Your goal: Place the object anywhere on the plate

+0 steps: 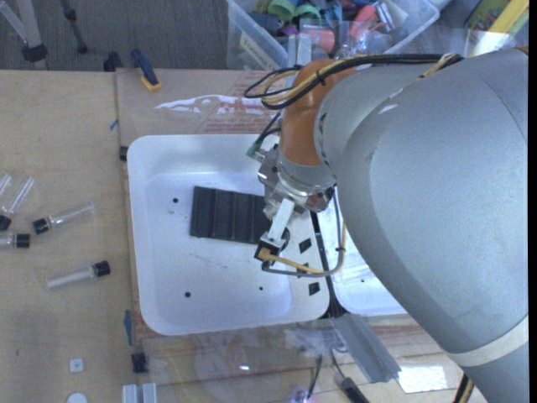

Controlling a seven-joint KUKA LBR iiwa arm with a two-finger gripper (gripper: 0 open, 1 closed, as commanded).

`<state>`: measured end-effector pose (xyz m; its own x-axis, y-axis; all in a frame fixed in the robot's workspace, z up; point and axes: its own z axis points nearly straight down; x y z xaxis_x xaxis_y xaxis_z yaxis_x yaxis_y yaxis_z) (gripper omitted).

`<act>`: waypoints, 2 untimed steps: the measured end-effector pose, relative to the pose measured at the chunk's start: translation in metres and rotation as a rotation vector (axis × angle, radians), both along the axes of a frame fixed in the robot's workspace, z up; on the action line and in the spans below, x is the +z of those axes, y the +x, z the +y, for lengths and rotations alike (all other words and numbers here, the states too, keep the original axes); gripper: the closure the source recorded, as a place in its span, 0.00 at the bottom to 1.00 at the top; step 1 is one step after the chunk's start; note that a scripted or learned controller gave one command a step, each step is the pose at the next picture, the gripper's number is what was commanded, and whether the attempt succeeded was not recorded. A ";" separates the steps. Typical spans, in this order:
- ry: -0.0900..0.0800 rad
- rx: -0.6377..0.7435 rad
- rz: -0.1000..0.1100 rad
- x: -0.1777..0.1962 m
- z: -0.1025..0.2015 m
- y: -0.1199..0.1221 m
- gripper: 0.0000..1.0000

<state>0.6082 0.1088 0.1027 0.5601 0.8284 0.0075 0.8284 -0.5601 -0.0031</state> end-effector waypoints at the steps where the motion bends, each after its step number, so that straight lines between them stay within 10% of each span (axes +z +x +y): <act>1: -0.009 -0.320 0.001 -0.005 0.071 -0.020 1.00; 2: -0.007 0.086 -0.005 -0.011 0.064 0.004 1.00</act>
